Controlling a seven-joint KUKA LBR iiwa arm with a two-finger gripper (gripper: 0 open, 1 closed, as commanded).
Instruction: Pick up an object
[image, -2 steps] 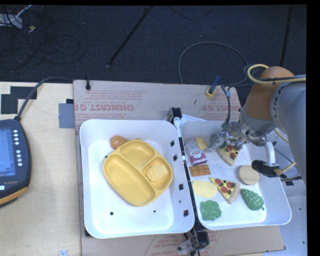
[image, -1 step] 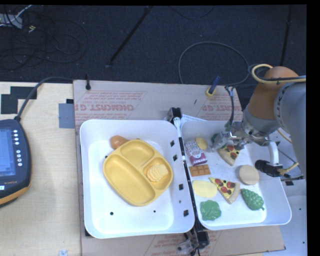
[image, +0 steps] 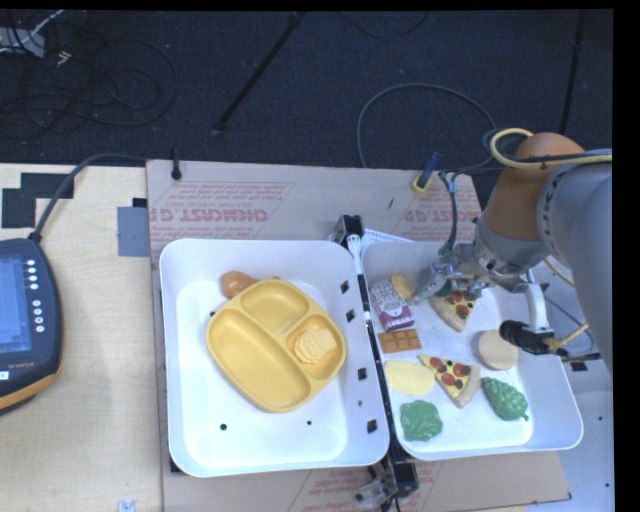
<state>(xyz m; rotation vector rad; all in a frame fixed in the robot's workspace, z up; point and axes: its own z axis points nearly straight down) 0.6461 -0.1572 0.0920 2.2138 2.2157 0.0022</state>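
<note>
Target candidate: pizza slice (image: 456, 307), toy, lying in the right bin (image: 560, 425) directly under the gripper (image: 447, 281), its long axis running from the gripper down toward the bin's middle. Whether the gripper is open, or has anything in it, cannot be told here. Just left of the gripper: a small yellow piece (image: 402, 288) and a wrapped snack packet (image: 390, 304), with a waffle square (image: 399, 341) below that. Further below the gripper: second pizza slice (image: 452, 377), yellow chip-shaped piece (image: 408, 377), two green leafy pieces (image: 420, 420). Bread roll (image: 496, 350) lies below-right. Well left: yellow divided plate (image: 272, 345) in the left bin (image: 190, 400). Judgement: a short straight descent would reach the slice.
</note>
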